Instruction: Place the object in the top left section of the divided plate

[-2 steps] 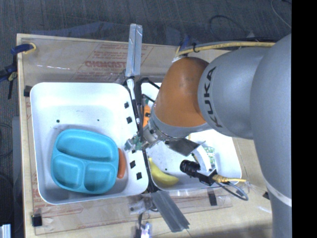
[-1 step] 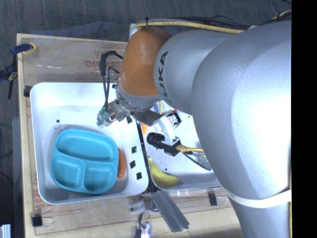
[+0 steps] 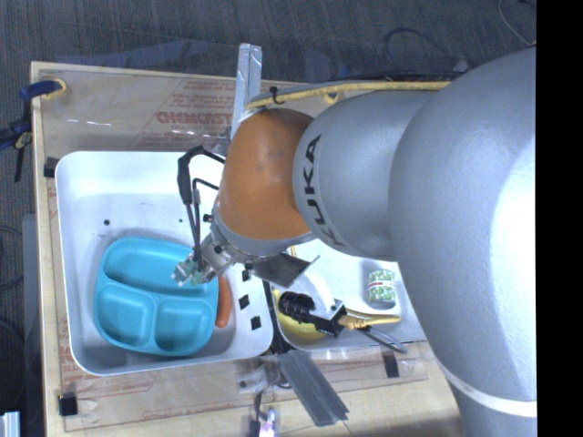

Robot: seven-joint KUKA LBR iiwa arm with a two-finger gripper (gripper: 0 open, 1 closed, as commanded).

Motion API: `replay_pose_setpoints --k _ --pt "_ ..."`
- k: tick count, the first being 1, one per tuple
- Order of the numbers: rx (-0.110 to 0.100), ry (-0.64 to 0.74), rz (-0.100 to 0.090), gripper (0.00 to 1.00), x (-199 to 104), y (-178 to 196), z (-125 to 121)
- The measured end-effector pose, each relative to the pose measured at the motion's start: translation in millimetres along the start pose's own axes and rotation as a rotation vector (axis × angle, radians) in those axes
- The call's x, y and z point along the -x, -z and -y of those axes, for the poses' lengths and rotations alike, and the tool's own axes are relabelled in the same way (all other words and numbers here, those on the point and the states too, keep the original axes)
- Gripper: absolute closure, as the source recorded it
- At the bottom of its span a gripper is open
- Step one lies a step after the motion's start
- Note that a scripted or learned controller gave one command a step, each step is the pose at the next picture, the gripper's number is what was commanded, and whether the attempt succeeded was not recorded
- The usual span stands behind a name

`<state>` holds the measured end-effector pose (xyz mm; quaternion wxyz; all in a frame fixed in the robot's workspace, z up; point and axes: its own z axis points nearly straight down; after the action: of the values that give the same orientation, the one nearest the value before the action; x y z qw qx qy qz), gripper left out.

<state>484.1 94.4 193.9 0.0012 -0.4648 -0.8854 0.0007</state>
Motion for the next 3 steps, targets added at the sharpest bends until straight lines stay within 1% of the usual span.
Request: replay_pose_setpoints --k 1,2,3 --pt "-0.001 0.259 0.0 1.0 56 1 26" --pt "0.0 0.26 0.0 0.0 55 1 26" --pt "0.001 0.265 0.001 1.0 56 12 25"
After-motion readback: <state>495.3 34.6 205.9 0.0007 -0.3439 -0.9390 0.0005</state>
